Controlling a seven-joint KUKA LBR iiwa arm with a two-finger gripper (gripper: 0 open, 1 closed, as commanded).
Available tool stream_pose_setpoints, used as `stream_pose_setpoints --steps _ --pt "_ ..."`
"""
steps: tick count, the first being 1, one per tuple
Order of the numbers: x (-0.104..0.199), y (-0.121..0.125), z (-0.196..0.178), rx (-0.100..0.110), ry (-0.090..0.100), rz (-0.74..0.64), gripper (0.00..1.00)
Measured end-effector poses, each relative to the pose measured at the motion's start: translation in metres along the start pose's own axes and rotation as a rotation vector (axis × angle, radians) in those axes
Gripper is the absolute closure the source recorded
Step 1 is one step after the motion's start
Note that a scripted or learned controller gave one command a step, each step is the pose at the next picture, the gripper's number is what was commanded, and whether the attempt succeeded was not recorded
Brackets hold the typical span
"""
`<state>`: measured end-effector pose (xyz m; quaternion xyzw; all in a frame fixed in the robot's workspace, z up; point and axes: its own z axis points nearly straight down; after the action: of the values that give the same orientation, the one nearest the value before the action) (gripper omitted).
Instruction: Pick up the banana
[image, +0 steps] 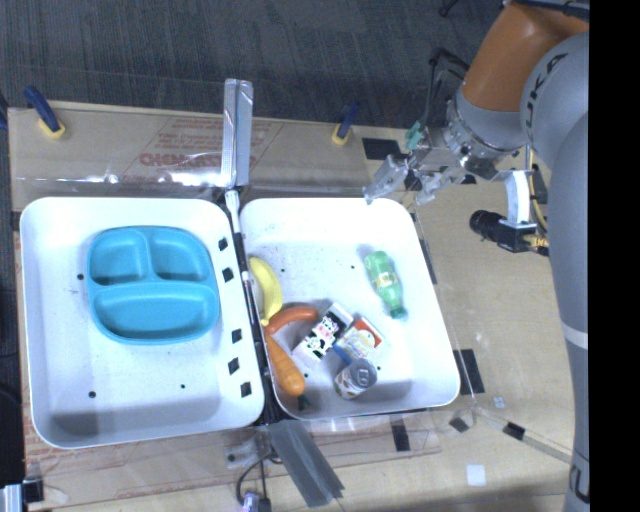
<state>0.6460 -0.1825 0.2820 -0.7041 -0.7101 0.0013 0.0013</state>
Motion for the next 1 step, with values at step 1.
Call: stream_pose_setpoints --steps 1 --pt "0.0840 -0.0251 0.1474 0.002 0.000 -0.099 0.00"
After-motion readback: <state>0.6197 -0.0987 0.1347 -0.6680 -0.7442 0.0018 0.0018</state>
